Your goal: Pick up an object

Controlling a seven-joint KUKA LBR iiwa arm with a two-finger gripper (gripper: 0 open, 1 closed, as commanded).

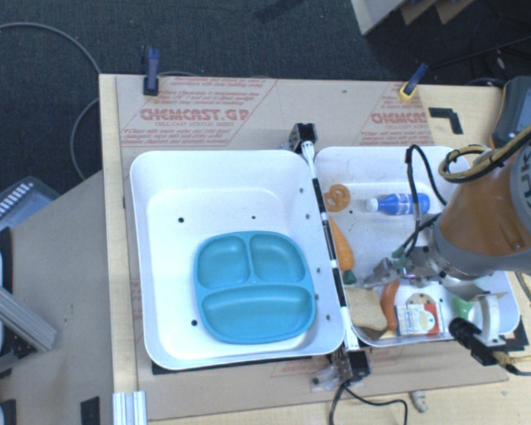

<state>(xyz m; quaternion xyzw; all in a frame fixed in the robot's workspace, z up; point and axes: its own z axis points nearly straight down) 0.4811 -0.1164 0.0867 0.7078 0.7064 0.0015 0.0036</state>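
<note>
The arm (491, 211) reaches in from the right and bends down over the right bin (372, 162), its orange band above the wrist. The gripper (398, 268) sits low in that bin, near a hot dog (388, 306) and a small packet (419, 315); whether it grips anything cannot be told. A carrot (341, 246) lies along the bin's left wall, a bottle (398, 204) and a pretzel (338, 197) farther back. The left bin (159, 184) holds a blue tray (252, 286).
</note>
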